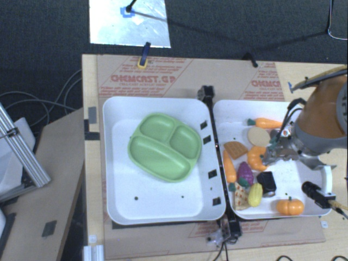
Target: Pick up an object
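My gripper (271, 154) hangs low over the middle of the right bin (304, 170), on the grey and orange arm that comes in from the right. Its tip is right beside an orange toy pepper (254, 157) and just below a beige round piece (259, 137). A black block (266, 182) lies just below the tip. Around these lie a purple eggplant (245, 173), a brown toast slice (235, 148), two orange carrots (267, 123) (230, 169), a yellow piece (254, 194) and a small orange pumpkin (290, 206). Nothing shows between the fingers.
The left bin (122, 200) holds a green divided plate (165, 145). A black clip strip (215, 167) runs between the two bins. The bench's cardboard top (163, 78) lies behind them, with a metal sheet (129, 15) further back.
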`<action>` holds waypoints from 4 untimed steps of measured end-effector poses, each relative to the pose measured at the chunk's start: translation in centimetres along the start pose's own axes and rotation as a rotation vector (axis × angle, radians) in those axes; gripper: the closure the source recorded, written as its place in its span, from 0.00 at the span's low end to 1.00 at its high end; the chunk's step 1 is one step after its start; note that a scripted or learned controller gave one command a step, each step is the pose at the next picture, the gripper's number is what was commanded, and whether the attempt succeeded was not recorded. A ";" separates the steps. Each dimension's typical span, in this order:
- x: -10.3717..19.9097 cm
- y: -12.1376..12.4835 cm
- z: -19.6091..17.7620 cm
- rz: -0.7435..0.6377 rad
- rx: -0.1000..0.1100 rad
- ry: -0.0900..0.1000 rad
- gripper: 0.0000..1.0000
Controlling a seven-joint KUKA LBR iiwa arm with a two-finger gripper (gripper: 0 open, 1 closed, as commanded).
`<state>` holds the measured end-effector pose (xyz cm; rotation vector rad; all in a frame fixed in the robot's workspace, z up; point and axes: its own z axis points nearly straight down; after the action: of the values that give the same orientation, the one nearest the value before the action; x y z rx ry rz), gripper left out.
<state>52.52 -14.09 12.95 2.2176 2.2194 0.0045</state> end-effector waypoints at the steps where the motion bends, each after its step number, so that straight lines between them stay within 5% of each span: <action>1: 0.3 0.9 -5.9 -0.004 0.000 0.000 1.00; 2: 0.3 1.1 -9.7 -0.004 -0.001 0.000 1.00; 4: 9.1 5.3 -10.9 -0.008 0.002 0.002 1.00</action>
<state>57.73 -4.98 23.89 2.2106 2.2297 0.0046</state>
